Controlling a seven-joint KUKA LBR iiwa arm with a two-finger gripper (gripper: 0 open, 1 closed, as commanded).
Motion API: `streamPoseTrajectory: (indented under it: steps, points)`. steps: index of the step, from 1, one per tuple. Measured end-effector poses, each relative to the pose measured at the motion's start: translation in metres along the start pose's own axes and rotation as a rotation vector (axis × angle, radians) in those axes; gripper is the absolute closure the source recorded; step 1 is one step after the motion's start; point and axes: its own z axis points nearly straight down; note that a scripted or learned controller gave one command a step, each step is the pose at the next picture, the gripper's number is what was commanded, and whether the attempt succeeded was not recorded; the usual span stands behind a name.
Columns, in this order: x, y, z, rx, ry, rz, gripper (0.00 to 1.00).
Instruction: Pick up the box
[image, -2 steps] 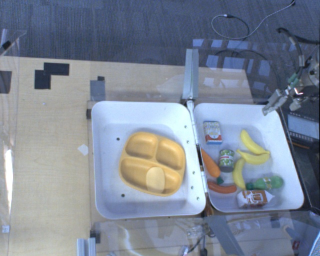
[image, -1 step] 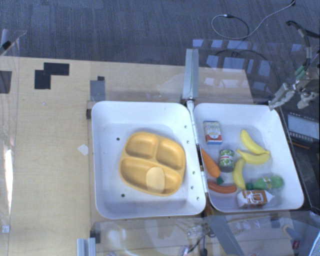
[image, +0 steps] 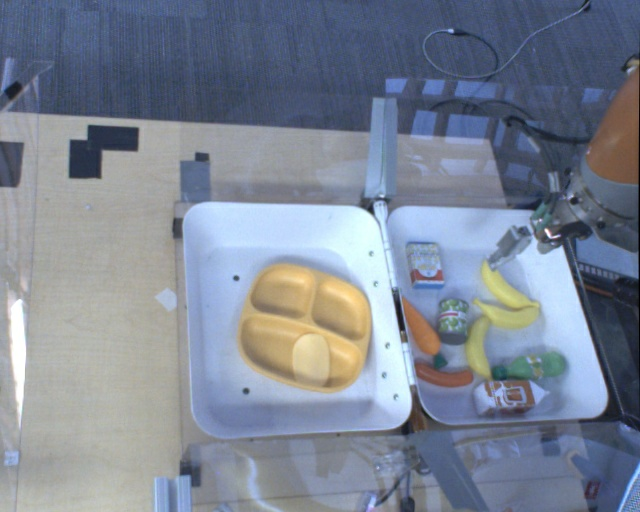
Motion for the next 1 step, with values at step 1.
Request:
streamPoseTrajectory:
  steps: [1]
  points:
    - [0.0267,0.0496,0.1307,0.003,0.002,0.072,0.0]
